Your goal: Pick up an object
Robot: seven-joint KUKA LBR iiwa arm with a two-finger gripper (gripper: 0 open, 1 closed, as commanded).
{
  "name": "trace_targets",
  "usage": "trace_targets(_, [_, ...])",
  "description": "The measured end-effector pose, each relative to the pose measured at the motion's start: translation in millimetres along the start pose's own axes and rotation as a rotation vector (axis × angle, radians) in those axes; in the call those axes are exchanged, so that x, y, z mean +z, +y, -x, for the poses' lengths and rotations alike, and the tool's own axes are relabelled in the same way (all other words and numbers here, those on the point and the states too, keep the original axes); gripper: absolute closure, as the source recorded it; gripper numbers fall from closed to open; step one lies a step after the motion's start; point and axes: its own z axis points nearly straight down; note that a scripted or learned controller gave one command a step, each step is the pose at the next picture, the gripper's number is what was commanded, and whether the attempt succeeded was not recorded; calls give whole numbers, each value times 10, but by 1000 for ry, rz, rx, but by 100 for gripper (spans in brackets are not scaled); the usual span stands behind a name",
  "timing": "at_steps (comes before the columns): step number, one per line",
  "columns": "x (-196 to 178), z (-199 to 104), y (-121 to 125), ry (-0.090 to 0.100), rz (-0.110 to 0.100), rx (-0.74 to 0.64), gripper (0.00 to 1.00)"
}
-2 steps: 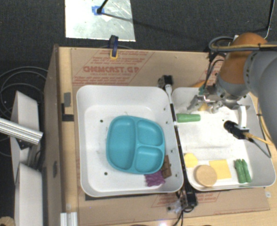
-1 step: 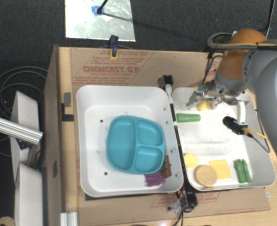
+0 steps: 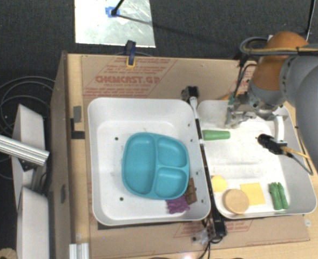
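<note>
Two bins sit here; the gripper hangs low over the green tube, maybe to grab it; I can't tell its finger state.

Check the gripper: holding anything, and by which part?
Cannot tell. The gripper sits low at the right bin's far end, above the green piece; nothing visibly held.

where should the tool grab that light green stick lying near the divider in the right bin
Probably across the middle of the light green cylindrical stick, coming straight down from above. It lies flat on the floor of the right white bin, long axis running left to right, so closing across its narrow width looks easiest. Its left end sits close to the bin wall; the middle has more room.
</note>
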Motion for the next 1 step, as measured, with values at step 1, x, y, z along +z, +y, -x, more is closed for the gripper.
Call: trace_targets(1, [-534,-109,-293,-5,22,5,100])
